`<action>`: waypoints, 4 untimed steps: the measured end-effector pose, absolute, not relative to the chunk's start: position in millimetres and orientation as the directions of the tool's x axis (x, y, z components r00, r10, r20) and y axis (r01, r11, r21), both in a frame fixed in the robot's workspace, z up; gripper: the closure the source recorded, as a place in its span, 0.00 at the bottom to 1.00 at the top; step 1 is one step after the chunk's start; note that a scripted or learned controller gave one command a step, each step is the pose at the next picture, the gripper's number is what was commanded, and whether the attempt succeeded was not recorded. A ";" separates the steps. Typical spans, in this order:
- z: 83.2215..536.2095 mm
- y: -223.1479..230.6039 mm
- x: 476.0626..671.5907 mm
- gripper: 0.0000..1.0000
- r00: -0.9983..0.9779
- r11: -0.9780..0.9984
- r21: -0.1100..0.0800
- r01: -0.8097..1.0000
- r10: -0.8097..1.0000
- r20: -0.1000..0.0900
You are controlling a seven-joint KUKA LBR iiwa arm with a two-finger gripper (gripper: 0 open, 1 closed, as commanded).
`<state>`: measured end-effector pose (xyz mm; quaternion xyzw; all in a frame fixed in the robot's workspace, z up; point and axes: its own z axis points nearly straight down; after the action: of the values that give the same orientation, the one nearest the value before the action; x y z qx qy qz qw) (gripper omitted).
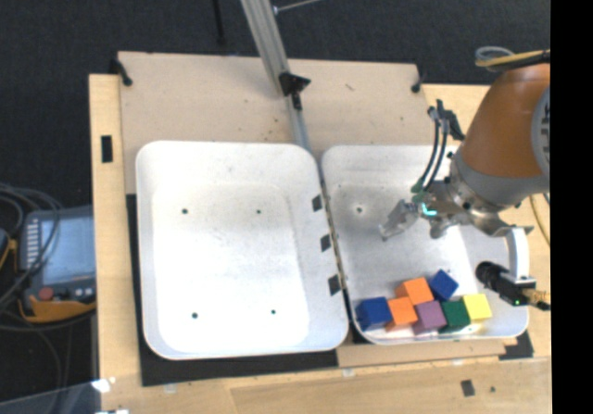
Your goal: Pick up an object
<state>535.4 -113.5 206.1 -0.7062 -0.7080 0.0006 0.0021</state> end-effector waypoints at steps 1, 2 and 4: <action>208.3 -114.0 536.4 0.00 0.001 -0.001 0.001 1.000 1.000 0.001; 163.9 -109.6 539.2 0.00 0.006 -0.006 -0.004 1.000 1.000 -0.001; 97.8 -116.3 548.4 0.00 0.004 -0.004 0.001 1.000 1.000 -0.002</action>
<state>548.4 -116.3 97.8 -0.7086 -0.7056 0.0004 -0.0011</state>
